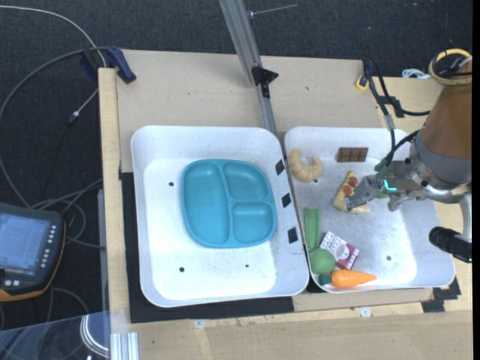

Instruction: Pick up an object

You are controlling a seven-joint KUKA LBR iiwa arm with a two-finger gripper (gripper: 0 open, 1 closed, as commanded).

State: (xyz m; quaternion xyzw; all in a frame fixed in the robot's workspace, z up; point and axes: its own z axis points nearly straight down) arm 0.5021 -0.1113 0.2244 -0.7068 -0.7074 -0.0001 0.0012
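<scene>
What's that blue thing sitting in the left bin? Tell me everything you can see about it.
The blue tray is a turquoise divided plate, smooth and plastic-looking, with rounded corners. Raised ridges split it into three compartments: one long section along its left side and two smaller ones on the right. It lies flat, turned slightly askew, near the middle of the left white bin. It rests on the bin's floor and nothing else touches it.

A wooden bench (195, 81) bears two white bins (150, 201) (405, 261) side by side
</scene>
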